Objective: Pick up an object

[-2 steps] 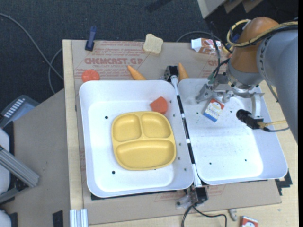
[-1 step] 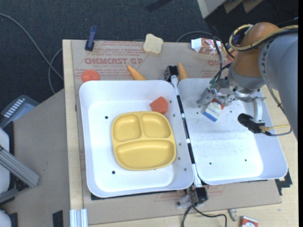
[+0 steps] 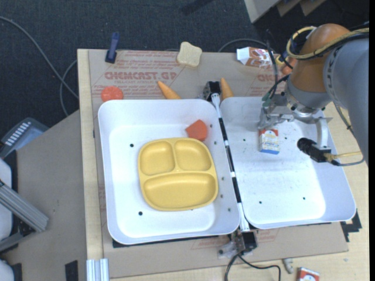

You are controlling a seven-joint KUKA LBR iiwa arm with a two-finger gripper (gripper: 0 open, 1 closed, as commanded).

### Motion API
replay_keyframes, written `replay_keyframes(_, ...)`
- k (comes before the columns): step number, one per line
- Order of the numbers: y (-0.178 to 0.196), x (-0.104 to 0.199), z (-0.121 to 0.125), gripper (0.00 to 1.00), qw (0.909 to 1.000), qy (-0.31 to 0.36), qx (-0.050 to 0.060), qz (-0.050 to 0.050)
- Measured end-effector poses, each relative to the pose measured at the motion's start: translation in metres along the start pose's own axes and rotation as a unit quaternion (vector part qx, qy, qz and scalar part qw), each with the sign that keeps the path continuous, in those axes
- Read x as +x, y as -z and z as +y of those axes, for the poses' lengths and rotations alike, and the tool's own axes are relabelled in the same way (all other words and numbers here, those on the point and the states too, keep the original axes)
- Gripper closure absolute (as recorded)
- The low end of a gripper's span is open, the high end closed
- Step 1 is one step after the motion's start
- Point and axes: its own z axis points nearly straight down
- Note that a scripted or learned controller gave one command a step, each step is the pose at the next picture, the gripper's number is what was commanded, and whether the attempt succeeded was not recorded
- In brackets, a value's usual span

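Over in the right bin (image 3: 293, 186), the claw (image 3: 270, 122) hangs directly above a small red-and-white carton (image 3: 269, 140), which stands near the bin's upper left part. The claw's tip sits right at the carton's top edge, but from this slanted angle I cannot tell whether it is clenched or released, nor whether it touches the carton at all. The grey arm (image 3: 345, 69) comes in from the right, its orange band (image 3: 313, 51) showing above the wrist, with cables looping around it.

Beside it, the left bin (image 3: 117, 174) holds a yellow divided tray (image 3: 176, 174) lying flat near its middle, and an orange block (image 3: 198, 130) rests just above the tray's upper right corner, near the wall shared by the two bins.

Behind the bins, on the cardboard-covered surface (image 3: 140, 72), lie a tan bread-shaped piece (image 3: 189, 54), a carrot-like orange piece (image 3: 168, 91), a round orange-red item (image 3: 111, 93), a blue clip (image 3: 111, 47) at the edge, and another small carton (image 3: 255, 56).
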Motion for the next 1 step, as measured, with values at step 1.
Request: replay_keyframes(1,0.0850,0.0487,-0.0568,1.00,1.0000,0.000,0.009,0.003)
